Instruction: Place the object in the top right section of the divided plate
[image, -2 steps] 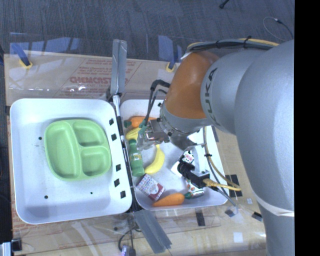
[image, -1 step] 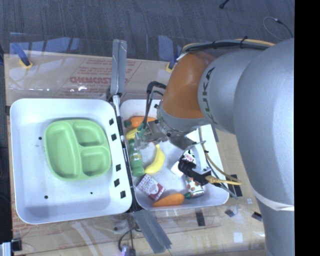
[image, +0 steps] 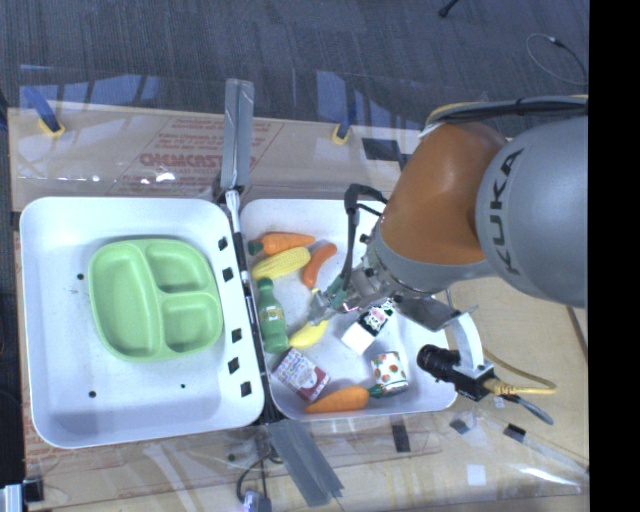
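Observation:
A light green divided plate (image: 128, 300) lies in the left bin (image: 50, 400), with one long section on its left and two smaller ones on its right; nothing lies in it. My gripper (image: 332, 300) is low in the right bin (image: 440, 400), among toy foods. Just below and left of it rests a small yellow piece (image: 308, 333), and a white block (image: 357, 338) sits to its lower right. The arm's bulky wrist hides most of the gripper body.
The right bin also holds a carrot (image: 285, 242), a corn cob (image: 280, 264), an orange pepper (image: 318, 262), a green bottle (image: 271, 316), a red-and-white carton (image: 300, 373), a second carrot (image: 338, 400) and a small can (image: 390, 372). A metal divider (image: 236, 150) runs between the bins.

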